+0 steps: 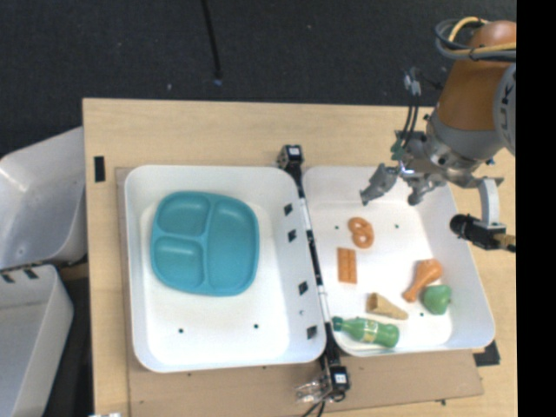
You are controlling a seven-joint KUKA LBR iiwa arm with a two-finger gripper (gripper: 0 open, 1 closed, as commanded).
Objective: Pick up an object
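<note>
Hovering above the far end of the right shallow white bin (469, 315), the grey two-finger gripper (398, 188) spread its dark fingers (376, 186) wide, nothing between them. Hung off a grey arm with an orange band (473, 85), reaching in from the right. Below it, scattered on that bin's floor: small orange pretzel-shaped toy (360, 231), flat orange rectangular block (347, 265), orange toy drumstick (424, 277) touching a green round toy vegetable (437, 298), tan wedge-shaped piece (385, 307), and a green toy bottle (368, 330) lying on its side at the near rim. All well clear of the fingers. Left shallow white bin (156, 337) carried a teal divided plastic tray (205, 241). Both bins sat on a pale wooden bench top (174, 129), dark carpeted floor (261, 33) beyond, white containers (39, 207) at far left.
</note>
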